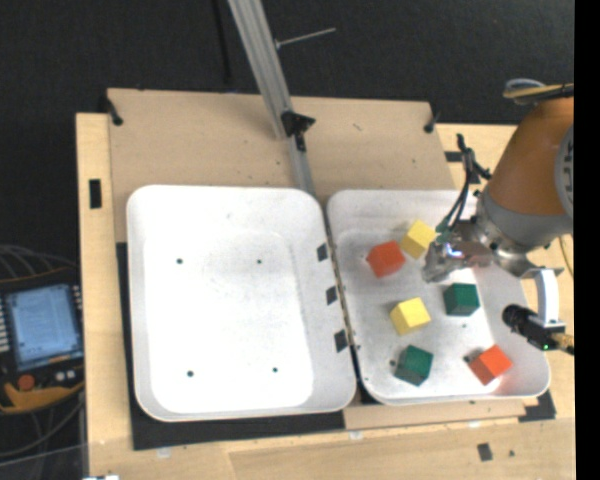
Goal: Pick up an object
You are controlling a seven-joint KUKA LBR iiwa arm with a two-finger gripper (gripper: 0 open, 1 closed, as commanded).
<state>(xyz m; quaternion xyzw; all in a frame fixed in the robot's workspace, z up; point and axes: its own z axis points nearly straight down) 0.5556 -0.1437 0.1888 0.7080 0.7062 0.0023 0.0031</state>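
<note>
Hovering end effector (442, 263) beside yellow cube (418, 238), matte, tilted, near orange cube (385, 259)

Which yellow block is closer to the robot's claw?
The upper yellow cube, beside the orange cube; the gripper sits right next to it.

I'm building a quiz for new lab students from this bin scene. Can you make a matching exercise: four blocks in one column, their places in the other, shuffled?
Blocks:
1. yellow block
2. orange block
3. green block
4. orange block

Places in the right bin:
A. near right corner
B. far side, just left of the gripper
C. near edge, towards the left
D. left of the far yellow block

Pairs: 1-B, 2-A, 3-C, 4-D
</note>
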